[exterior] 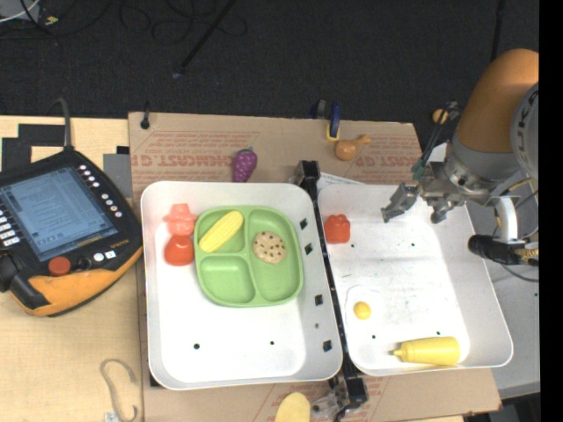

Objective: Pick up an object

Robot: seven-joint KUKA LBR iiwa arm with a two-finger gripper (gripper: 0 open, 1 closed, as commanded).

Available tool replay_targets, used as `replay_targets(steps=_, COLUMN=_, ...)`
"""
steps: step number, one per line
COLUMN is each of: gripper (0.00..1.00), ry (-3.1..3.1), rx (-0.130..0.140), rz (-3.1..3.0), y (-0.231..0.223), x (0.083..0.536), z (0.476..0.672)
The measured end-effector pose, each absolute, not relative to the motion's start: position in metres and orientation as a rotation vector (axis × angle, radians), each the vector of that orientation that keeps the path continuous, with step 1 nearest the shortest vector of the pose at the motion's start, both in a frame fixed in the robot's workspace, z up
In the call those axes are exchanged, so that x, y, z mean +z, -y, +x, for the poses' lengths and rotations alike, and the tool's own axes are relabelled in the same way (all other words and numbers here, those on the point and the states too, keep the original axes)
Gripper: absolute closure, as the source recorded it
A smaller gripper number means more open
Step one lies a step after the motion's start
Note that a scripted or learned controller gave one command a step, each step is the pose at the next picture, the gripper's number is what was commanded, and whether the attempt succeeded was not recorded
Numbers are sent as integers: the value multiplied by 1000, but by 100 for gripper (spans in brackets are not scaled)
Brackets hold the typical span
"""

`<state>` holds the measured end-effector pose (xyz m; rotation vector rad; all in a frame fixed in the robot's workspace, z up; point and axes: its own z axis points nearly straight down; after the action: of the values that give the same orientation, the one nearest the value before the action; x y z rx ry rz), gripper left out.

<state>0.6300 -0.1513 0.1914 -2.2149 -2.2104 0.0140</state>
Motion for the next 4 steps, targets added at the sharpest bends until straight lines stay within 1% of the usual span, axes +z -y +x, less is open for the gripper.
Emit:
replay_targets(steps=1, gripper=0, ry=2221, rx=1, rz=-2221, y=152, x=200, z=633)
replay_targets(steps=2, gripper=0, ry=2219, rx=5, rz=-2217, y=153, x=155, z=628)
replay_targets(steps=3, gripper=0, ry=2220, rx=5, rz=-2216, y=153, x=109, z=633)
replay_targets(steps=4, gripper=0, ry=2224, rx=3, rz=-2214, y=151, x=86, z=633)
